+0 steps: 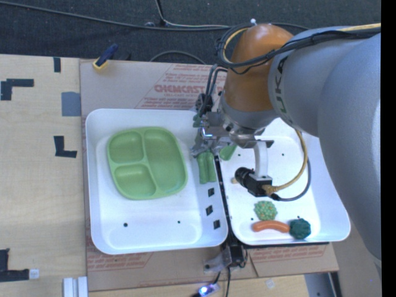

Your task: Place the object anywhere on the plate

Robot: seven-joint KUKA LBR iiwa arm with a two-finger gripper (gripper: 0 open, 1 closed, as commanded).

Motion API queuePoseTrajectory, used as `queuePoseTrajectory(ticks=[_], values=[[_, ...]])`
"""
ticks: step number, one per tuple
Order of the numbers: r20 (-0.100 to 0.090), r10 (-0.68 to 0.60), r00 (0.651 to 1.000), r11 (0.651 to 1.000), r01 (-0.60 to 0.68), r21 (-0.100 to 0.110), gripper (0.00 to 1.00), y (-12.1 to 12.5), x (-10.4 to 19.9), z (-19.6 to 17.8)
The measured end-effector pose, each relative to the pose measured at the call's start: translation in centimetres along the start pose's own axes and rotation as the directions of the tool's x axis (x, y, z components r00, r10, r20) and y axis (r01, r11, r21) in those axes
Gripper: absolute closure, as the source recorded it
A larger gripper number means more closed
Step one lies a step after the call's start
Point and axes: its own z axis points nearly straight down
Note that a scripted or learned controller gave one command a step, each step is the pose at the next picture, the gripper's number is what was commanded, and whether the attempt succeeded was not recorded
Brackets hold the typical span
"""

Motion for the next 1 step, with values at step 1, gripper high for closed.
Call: queuePoseTrajectory(ticks=[1], values=[[0.0, -0.001, 1.0, 1.0, 0.001, 0.002, 1.0, -1.81, 5.59, -0.57]])
